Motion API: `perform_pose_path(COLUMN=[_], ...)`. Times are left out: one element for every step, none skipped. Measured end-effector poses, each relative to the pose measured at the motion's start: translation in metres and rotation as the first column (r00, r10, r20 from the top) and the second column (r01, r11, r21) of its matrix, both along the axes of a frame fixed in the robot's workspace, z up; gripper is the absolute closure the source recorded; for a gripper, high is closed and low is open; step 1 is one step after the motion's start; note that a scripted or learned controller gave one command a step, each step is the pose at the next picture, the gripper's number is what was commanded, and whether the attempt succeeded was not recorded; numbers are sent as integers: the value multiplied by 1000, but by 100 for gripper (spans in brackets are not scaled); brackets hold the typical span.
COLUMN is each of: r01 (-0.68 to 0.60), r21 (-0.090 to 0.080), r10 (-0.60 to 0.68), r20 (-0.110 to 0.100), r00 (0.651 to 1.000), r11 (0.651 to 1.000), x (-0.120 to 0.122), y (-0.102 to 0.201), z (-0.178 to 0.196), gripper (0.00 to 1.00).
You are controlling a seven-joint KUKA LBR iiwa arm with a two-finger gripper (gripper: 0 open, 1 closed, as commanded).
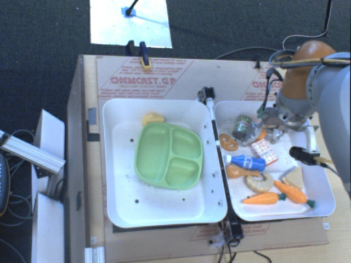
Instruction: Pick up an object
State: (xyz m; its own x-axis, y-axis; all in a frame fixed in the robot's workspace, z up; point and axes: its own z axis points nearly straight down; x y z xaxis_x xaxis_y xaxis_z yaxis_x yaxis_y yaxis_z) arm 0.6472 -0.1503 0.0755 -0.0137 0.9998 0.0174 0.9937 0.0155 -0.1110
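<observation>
Objects for picking are lying crowded in the right bin: can, blue bottle, carrots. I am hanging my gripper low over the bin's far edge beside the can, reaching for close access; whether anything is gripped, I cannot tell.

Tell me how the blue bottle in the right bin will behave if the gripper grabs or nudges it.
The blue bottle lies on its side, so its round body will probably roll when nudged. It looks like smooth plastic, likely light and a bit slippery. Toys crowd it, so neighbours may shift.
</observation>
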Motion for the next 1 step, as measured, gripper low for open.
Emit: perform_pose_path(r01=[2], r21=[-9], r10=[-2], r20=[8], r00=[1000], r11=[1000], x=[1], y=[-4], z=[11], gripper=[100])
